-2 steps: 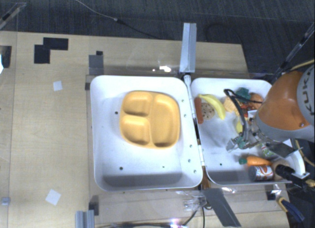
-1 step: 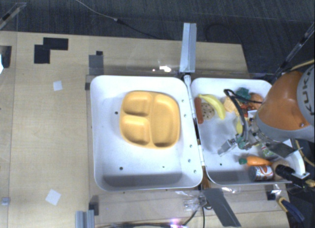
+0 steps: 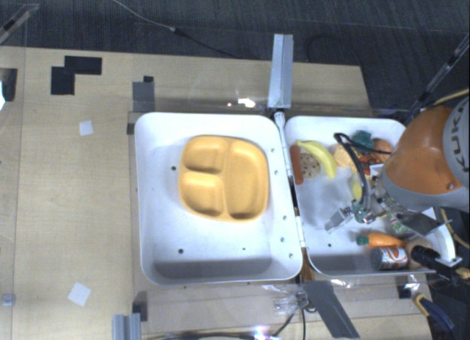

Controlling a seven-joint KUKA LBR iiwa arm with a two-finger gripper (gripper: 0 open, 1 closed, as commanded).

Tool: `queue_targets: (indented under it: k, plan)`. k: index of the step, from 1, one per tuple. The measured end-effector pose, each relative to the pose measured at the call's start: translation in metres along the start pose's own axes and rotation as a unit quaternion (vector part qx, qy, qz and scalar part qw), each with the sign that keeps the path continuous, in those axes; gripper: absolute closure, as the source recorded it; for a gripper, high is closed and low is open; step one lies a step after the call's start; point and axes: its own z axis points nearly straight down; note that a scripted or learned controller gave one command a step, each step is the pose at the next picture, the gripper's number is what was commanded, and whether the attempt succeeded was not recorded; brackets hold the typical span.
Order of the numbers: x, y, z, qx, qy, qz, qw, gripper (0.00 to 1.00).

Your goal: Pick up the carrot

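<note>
Small orange carrot (image 3: 383, 240) lying near front wall of right shallow white bin (image 3: 330, 263), just beside dark cylindrical can (image 3: 389, 258), two-finger gripper (image 3: 345, 217) low, left of carrot, not touching, opening cannot be told

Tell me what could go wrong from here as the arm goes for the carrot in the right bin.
1. The gripper hangs beside the carrot, toward the bin's middle, not over it. Closing here would likely catch nothing.
2. The carrot lies close beside a dark can near the front wall of the right bin. A descent could strike the can or wall, or grab the can instead.
</note>
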Motion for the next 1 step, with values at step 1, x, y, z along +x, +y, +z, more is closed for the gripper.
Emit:
queue_targets:
  k: [1]
  plan:
    - [-0.0069,-0.0063,-0.0040,0.004,0.001,0.157,0.9875,0.00]
